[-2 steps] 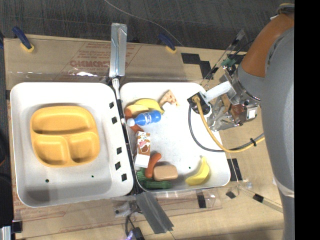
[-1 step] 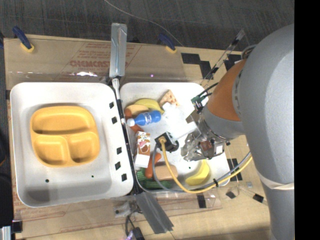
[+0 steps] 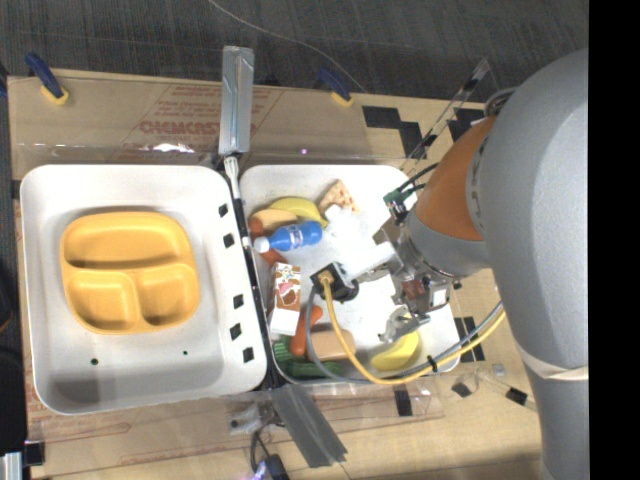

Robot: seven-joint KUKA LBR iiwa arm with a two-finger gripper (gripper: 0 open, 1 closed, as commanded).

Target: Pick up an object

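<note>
Brown worktop (image 3: 90, 98), two white bins. Claw (image 3: 408, 320) down in right bin (image 3: 262, 183), spread or pinching impossible to tell, just above yellow object (image 3: 398, 352); bottle (image 3: 292, 237) and banana (image 3: 292, 208) farther left. Likely mid-reach: next, close and lift.

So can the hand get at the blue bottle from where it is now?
Probably yes. The blue bottle lies on top of the pile in the right bin, nothing over it, and the hand is over that same bin. The banana crowds it.
</note>
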